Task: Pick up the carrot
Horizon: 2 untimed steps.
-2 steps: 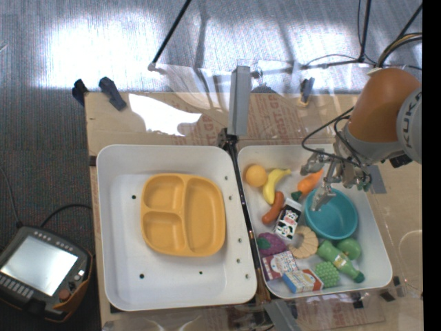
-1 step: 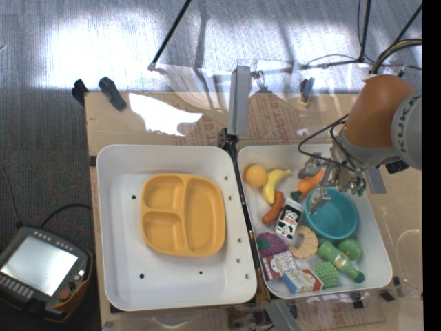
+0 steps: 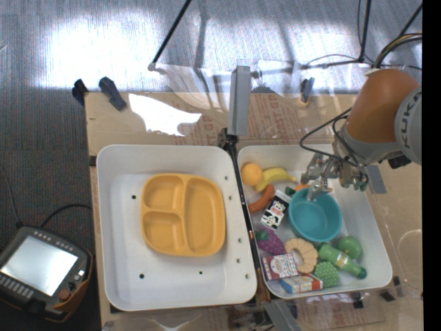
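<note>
- Camera view, looking down at a slant: two shallow white bins sit side by side on the worktop (image 3: 138, 119), the left bin (image 3: 117, 185) and the right bin (image 3: 375, 236).
- Left bin: a yellow divided plate (image 3: 184, 214) lies flat near its middle.
- Right bin: the carrot (image 3: 261, 199) lies tilted near the left wall, just below an orange (image 3: 251, 174) and a banana (image 3: 275, 176), and just beside a small black-and-white carton (image 3: 274, 214).
- A teal bowl (image 3: 315, 218) sits upright near the bin's middle, right of the carton.
- Toward the front lie purple grapes (image 3: 270, 241), a pale cookie-like ring (image 3: 302, 252), a green bottle (image 3: 340, 258), a green round piece (image 3: 350, 245), a small red-and-white box (image 3: 280, 267) and a textured green lump (image 3: 326, 274).
- The arm reaches in from the right, its orange band (image 3: 380, 105) above the wrist.
- The pincer (image 3: 324, 183) hangs over the far rim of the teal bowl, well apart from the carrot; whether its fingers stand apart or together cannot be told, and nothing is seen between them.
</note>
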Each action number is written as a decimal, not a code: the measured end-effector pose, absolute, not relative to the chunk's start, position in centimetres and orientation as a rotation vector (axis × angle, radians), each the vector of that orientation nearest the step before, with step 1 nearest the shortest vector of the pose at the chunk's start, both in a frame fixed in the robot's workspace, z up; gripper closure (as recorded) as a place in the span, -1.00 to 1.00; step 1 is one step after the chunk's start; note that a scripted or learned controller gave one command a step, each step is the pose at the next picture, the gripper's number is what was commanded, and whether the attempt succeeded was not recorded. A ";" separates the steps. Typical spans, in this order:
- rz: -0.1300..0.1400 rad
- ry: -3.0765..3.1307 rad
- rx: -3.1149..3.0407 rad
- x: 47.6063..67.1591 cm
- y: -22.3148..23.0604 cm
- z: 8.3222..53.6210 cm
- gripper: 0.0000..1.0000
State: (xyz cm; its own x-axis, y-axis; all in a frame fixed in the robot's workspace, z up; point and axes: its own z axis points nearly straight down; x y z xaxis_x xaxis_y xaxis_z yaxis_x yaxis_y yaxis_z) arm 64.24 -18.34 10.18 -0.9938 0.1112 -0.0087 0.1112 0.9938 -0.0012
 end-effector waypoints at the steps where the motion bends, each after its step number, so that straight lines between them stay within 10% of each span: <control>1: -0.002 3.107 0.459 63.5 -12.4 11.7 1.00; 2: 0.004 3.103 0.432 60.0 -3.7 19.2 1.00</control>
